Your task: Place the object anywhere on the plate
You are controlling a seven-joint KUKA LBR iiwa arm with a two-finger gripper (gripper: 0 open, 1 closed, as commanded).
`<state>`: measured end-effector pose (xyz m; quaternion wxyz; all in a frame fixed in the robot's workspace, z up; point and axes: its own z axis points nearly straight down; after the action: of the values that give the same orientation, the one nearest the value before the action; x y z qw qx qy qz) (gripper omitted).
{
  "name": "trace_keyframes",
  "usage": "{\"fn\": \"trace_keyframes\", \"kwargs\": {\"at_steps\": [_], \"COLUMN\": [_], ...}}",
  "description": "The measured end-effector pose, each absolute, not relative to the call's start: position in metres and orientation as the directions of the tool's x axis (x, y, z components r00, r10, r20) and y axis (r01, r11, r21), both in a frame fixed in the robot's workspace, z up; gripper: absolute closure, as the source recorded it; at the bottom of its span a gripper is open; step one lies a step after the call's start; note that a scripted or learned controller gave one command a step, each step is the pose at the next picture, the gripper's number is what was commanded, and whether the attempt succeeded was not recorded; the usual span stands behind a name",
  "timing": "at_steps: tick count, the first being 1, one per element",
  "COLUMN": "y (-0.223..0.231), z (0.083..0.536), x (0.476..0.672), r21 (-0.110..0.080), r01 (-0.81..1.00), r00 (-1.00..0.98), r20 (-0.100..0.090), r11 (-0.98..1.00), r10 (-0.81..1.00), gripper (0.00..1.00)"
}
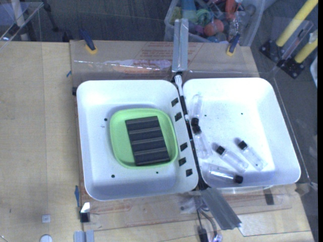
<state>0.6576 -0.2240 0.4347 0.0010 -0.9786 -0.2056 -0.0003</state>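
A light green square plate [119, 156] lies in the left bin [96, 102]. A dark ribbed rectangular block [147, 140] rests flat on the plate, filling most of its middle. In the right bin [262, 105] lie several clear plastic vials with black caps: one [249, 154] toward the right, one [226, 156] in the middle, one [225, 175] near the front wall, and one [195, 107] along the left wall.
A clear tub of colourful toys [214, 11] stands behind the bins. A metal divider bar [179, 47] runs back from between the bins. Yellow poles [298, 21] lean at the far right. Bare wooden bench [35, 135] extends to the left.
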Motion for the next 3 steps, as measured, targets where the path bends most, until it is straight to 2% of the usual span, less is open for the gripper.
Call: {"fn": "trace_keyframes", "kwargs": {"at_steps": [3], "y": [-0.224], "z": [0.435], "x": [0.6591], "r21": [-0.001], "r01": [0.22], "r00": [0.976], "r20": [0.004], "r11": [-0.976], "r10": [0.22], "gripper": [0.0]}}
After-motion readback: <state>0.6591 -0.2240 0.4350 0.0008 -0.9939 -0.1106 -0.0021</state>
